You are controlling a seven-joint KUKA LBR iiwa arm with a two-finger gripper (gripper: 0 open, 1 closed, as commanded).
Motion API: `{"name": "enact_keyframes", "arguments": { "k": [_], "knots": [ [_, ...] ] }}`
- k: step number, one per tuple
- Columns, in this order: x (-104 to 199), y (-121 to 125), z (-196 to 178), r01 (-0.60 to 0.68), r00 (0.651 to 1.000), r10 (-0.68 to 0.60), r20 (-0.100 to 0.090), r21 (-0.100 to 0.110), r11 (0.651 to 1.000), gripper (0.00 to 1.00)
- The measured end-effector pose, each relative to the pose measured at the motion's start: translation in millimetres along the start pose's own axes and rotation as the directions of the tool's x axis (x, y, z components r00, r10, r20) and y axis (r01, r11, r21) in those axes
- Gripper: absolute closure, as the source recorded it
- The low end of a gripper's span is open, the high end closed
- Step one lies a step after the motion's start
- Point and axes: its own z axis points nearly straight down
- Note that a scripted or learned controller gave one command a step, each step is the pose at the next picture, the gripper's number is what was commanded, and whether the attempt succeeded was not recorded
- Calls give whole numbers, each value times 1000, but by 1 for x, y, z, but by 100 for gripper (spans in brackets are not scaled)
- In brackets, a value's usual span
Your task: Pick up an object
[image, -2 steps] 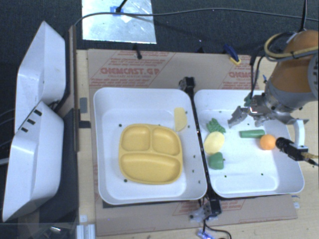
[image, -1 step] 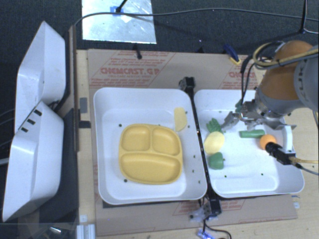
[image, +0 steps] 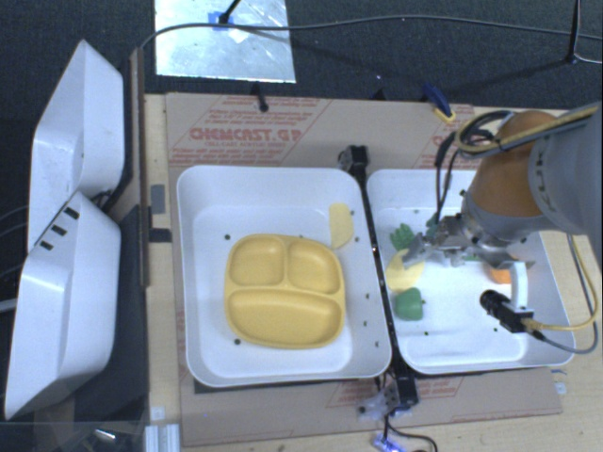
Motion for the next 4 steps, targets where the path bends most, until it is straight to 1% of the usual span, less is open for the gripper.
{"name": "enact_keyframes", "arguments": {
  "k": [1, 2, 4],
  "knots": [
    [-1, 2, -13, -1, 1000, 1, 1, -6, 1000, 100],
    [-9, 2, -72, -1, 1000, 1, 2, -10, 1000, 100],
    [-4, 8, -159, 1, 1000, -1, 1, -9, 1000, 100]
  ]
}}
